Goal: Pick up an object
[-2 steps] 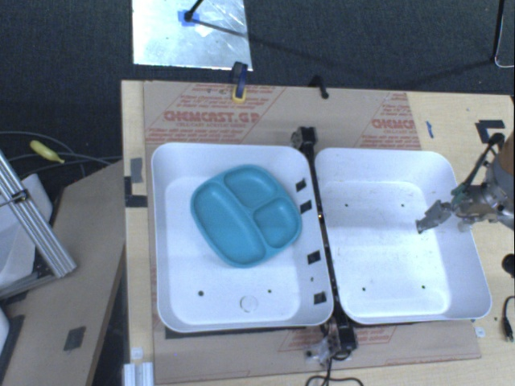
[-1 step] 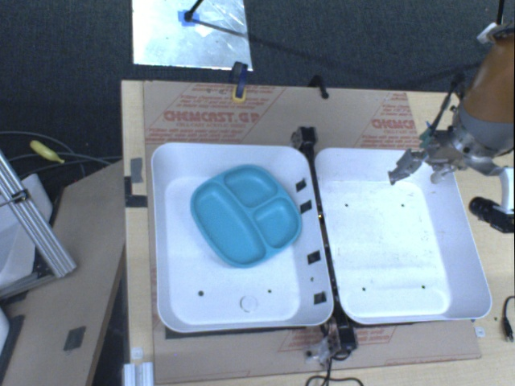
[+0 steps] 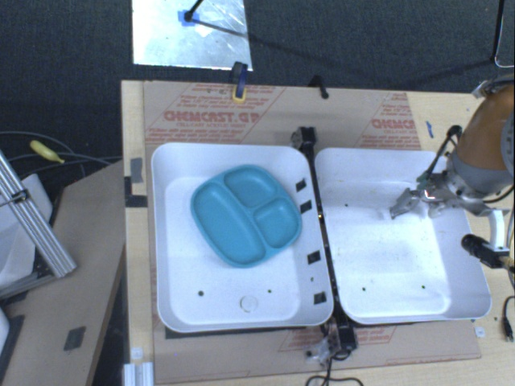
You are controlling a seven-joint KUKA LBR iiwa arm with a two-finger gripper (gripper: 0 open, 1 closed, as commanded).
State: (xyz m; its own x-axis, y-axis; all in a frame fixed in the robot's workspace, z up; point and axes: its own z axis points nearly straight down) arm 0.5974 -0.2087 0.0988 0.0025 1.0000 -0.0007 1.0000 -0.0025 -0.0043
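Camera view shows the blue divided plate [image 3: 245, 214] lying flat in the left bin [image 3: 173, 240], well apart from the gripper [image 3: 412, 203], which hangs over the upper right part of the right bin [image 3: 386, 296] with its fingers spread and nothing between them.

Two shallow white bins sit side by side on the worktop [image 3: 241, 111]: a left bin [image 3: 173, 215] and a right bin [image 3: 386, 296]; one blue divided plate [image 3: 245, 215], with three compartments; one small clear disc [image 3: 249, 302].
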